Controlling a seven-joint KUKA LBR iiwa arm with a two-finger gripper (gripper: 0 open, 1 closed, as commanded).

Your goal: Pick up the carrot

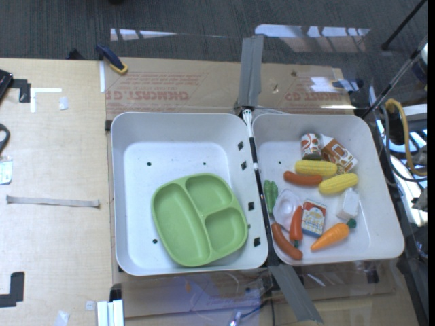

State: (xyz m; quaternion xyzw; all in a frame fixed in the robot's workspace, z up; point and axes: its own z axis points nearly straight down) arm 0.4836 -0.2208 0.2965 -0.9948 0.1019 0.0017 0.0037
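Carrot first: the orange plastic toy carrot with a small green top (331, 236) lies in the right-hand shallow white bin (378, 182), low in that bin and toward its near right corner. Its long axis runs at a slant, the pointed tip down-left near (314, 247) and the green-capped thick end up-right, close to a small white block (349, 203).

From the fixed overhead camera, neighbours crowd its left side. A small printed carton with an orange and white label (313, 219) sits just beside the carrot's upper-left flank, perhaps touching it. A slim red-orange pepper-like piece (296, 224) stands left of the carton, and a red-brown toy sausage (285, 242) lies farther left along the bin floor. A yellow toy corn cob (338, 183) is well above.

Open room lies on the carrot's lower-right side, where bare bin floor runs to the front and right walls. I judge a grasp across the short width, jaws set crosswise to the slanted axis, best near the middle of the body.

Gripper state: I cannot tell.

The left bin (129, 182) holds a green divided plastic plate (198, 218), well apart from the carrot.
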